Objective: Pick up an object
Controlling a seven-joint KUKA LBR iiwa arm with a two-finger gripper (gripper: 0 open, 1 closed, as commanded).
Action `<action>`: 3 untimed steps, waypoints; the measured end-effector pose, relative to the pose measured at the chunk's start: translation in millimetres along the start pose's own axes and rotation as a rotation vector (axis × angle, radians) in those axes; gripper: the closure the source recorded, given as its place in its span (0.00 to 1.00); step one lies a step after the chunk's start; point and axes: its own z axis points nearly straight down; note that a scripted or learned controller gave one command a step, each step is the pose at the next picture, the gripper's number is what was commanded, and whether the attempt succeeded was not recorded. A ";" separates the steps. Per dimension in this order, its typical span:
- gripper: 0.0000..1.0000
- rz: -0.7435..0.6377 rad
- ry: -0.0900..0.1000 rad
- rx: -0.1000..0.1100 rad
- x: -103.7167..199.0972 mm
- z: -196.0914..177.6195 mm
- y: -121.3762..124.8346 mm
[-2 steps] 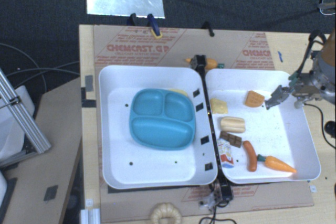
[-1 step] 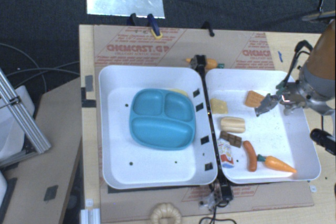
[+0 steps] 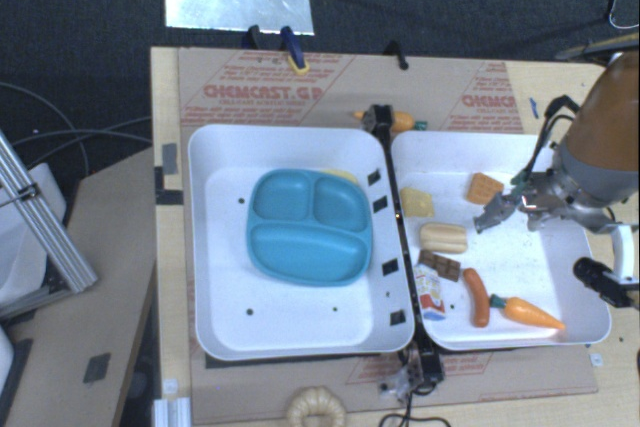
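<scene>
My gripper [image 3: 510, 215] hangs over the middle of the right bin [image 3: 560, 260], open, with nothing between its fingers. An orange cracker [image 3: 485, 187] lies just to its upper left. A pale bread roll [image 3: 443, 238] sits to its lower left, and a yellow cheese wedge [image 3: 417, 203] lies further left by the divider. Toward the front of the bin are a brown chocolate bar [image 3: 440, 265], a red-and-white packet [image 3: 430, 295], a sausage [image 3: 477, 297] and a carrot [image 3: 530, 313].
A blue divided plate [image 3: 310, 225] lies in the left bin [image 3: 215, 315], with a yellow item [image 3: 345, 177] peeking out behind it. A small orange-yellow toy [image 3: 400, 122] rests behind the bins' shared wall. A beige ring [image 3: 315, 407] lies off the bench front.
</scene>
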 end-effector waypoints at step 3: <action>1.00 -0.001 -0.002 -0.006 -9.6 90.7 -2.7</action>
